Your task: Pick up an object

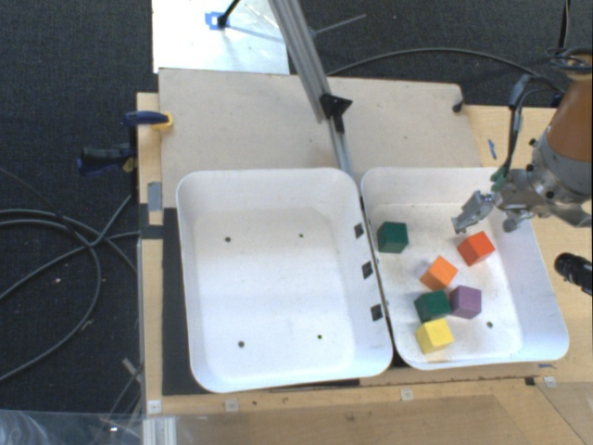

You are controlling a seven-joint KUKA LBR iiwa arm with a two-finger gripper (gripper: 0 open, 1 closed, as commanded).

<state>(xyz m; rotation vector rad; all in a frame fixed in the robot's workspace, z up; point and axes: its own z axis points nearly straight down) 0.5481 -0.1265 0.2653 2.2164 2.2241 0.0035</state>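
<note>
The right bin [417, 189] holds several small blocks: a green one [393, 236] near its left wall, a red one [475, 247], an orange one [439, 272], a dark green one [432, 304], a purple one [465, 300] and a yellow one [434, 335]. My gripper [492, 215] hangs over the right bin's upper right part, just above and beyond the red block. It is open, and nothing sits between its fingers [469, 214].
The left bin [269, 276] lies beside the right one, with black clips on the shared wall. A slanted metal pole [306, 49] crosses the bench at the back. Cables lie on the dark floor at the left.
</note>
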